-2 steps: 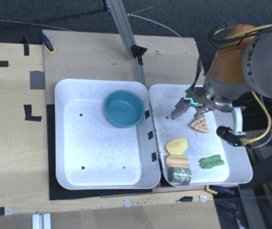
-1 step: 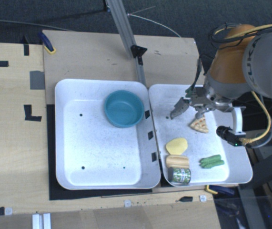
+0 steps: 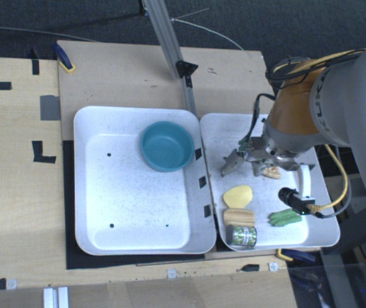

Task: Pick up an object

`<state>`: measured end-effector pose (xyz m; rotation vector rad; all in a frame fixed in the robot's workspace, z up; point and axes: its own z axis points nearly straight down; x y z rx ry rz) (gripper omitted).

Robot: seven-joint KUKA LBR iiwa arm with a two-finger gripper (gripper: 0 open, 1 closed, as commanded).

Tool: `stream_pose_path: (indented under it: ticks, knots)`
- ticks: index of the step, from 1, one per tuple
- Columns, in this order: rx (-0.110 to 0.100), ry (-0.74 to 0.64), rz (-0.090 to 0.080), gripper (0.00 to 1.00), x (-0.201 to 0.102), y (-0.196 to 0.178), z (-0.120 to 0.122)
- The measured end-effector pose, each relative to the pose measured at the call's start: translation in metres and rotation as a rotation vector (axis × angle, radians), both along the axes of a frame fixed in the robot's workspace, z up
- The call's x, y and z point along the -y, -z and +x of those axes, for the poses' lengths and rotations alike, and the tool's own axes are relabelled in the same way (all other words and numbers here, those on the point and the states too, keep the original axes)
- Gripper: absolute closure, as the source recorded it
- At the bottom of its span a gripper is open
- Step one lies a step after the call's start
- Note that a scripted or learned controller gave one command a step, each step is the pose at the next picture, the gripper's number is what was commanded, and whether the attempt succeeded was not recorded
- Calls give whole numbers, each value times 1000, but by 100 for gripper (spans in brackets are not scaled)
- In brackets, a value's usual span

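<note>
Gripper (image 3: 232,164) fingers spread open over the right bin (image 3: 216,133), just above a pale yellow, rounded object (image 3: 238,196).

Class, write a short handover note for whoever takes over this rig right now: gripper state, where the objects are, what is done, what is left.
Gripper: low over the right bin, nothing visibly between its fingers.
Right bin: yellow object, tan block, green can, green object.
Left bin: blue bowl.
Done: no object lifted.
Left: grasp one and raise it.
</note>
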<state>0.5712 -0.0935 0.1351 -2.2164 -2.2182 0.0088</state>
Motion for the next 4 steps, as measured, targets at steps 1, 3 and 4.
stream_pose_path:
  ticks: [1, 3, 4]
  knots:
    - [8, -1, -2, 0, 0, 48, 0]
    - [12, 0, -1, 100, 8, -25, 1]
    - [13, -1, -1, 100, 8, -88, -1]
